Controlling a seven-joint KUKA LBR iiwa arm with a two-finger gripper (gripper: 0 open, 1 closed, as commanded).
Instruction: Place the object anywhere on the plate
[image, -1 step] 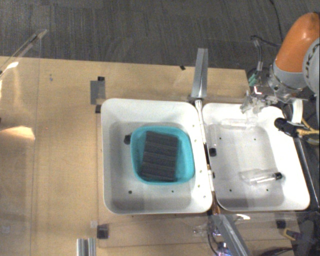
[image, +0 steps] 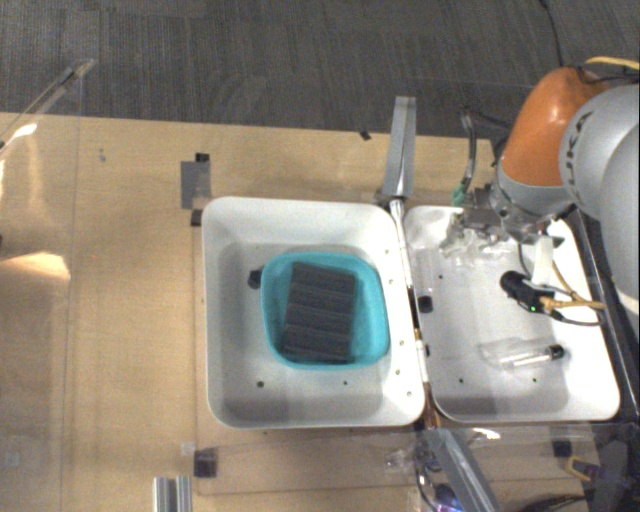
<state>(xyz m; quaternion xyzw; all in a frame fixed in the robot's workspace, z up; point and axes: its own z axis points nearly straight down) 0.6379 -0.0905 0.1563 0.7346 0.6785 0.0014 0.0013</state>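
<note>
- A dark ribbed block (image: 320, 312) lies flat on the turquoise plate (image: 375, 325), covering its middle.
- The plate sits in the left bin (image: 230, 330).
- A clear tube (image: 520, 352) lies in the right bin (image: 590, 400).
- The pincer (image: 478, 232) is above the right bin's far corner, well apart from the block.

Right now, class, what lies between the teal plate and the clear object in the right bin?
In the camera view, the two bins' adjoining rims and bare white bin floor lie between the teal plate and clear object.
</note>
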